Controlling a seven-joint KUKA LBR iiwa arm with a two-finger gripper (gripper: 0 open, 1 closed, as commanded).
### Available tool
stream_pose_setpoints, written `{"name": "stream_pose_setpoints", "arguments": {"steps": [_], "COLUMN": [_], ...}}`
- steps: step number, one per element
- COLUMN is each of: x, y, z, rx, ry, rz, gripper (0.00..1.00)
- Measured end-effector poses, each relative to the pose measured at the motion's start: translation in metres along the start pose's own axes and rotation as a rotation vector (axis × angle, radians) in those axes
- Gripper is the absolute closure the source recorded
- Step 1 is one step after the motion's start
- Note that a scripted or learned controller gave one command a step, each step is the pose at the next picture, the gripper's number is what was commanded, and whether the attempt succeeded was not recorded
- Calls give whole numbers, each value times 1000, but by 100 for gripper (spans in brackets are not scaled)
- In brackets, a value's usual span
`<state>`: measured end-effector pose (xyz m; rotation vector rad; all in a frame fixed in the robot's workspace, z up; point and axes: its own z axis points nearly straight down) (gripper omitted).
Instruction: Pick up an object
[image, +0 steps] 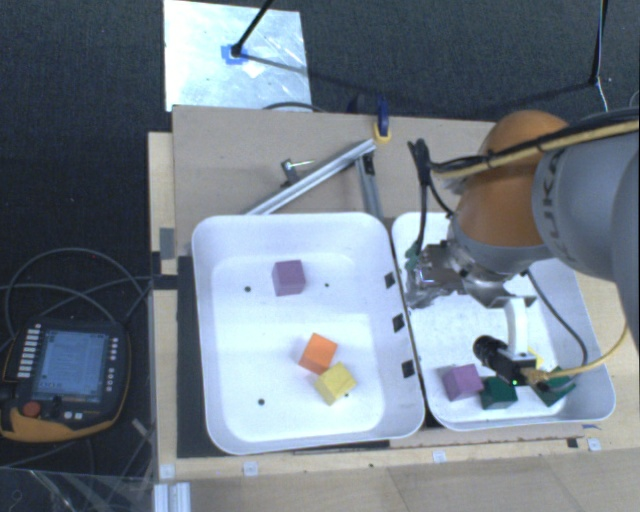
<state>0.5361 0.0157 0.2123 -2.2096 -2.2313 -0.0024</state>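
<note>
Two things, the purple block (462, 381) and green block (497, 392), are seen touching in the right bin (450, 328), near the gripper (432, 278), apparently untouched; whether it is clenched cannot be told.

One camera watches me, fixed high above the counter (270, 140) and tilted down at a slant. It sits far enough back to take in the left bin (290, 222) and right bin (455, 325) whole. My arm (590, 200) enters from its right.

Dark carpet (80, 120) surrounds the pale wooden bench (260, 130).
</note>
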Motion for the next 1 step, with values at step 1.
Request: {"name": "stream_pose_setpoints", "arguments": {"steps": [1], "x": [56], "y": [-12], "z": [0], "rx": [1], "ry": [1], "rz": [-2], "gripper": [100]}}
